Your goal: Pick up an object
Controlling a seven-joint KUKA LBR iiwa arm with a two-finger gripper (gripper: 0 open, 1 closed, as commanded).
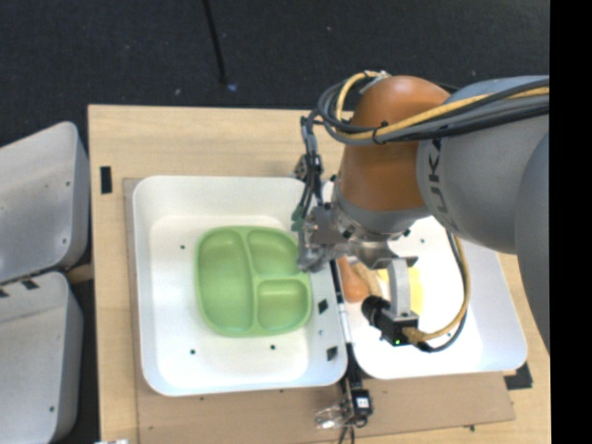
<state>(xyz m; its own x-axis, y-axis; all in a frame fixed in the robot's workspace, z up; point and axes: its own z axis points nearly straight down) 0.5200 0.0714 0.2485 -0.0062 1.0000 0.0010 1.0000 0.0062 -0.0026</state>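
arm hangs low over the seam between two bins

the bench [185, 128], a pale wooden board, takes up most of the view, with dark floor behind it and two grey-white panels [37, 202] off its left edge.

the arm [481, 165] reaches in from the right, grey along its length, with a big orange band [393, 146] above the wrist and yellow and black cables looped over the top. it covers the upper part of the right bin and the strip where the two bins meet.

the left bin [162, 359] is a shallow white tub lying square on the bench. the right bin [481, 350] sits just beside it, its near corner and lower edge in plain sight.

a green plate [250, 280] with three compartments lies in the left bin, right of centre, flat on the floor of the tub, its right edge close under the wrist.

the gripper [356, 280] points down at the divide between the bins. the wrist hides its tip, so i cannot tell whether it is released or clenched.

in the right bin, under the wrist, an orange thing [351, 280] lies next to a yellow thing [413, 289]; both are partly hidden and too unclear to name. a small green light [398, 341] glows on the black fitting below the wrist.
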